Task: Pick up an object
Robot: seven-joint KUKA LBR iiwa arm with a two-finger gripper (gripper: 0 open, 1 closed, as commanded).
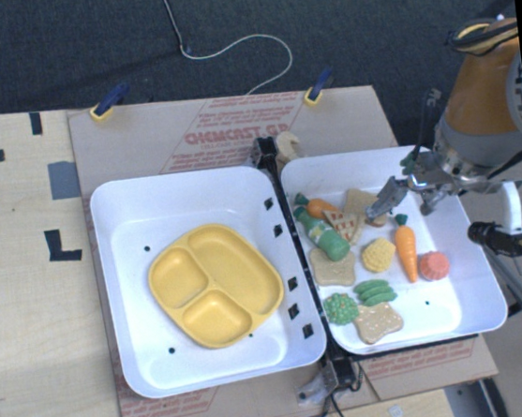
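Observation:
The right bin [477,313] holds several toy foods: an orange carrot [406,249], a red round fruit [433,267], a yellow corn piece [377,256], a green pea pod [375,290], broccoli [340,308], a tan biscuit [379,322] and a bread slice [332,267]. Near its back left lie a green vegetable [328,238], a small orange piece [321,209], a waffle [346,222] and a beige slice [360,201]. My gripper [395,198] hangs over the bin's back right part, just above the carrot's green top and beside the beige slice. Nothing visibly sits in it.
The left bin [122,267] carries a yellow divided plate [216,284]. A black divider with clips [288,237] runs between the bins. The grey arm with its orange band [479,100] comes in from the right. Both bins rest on cardboard [223,132].

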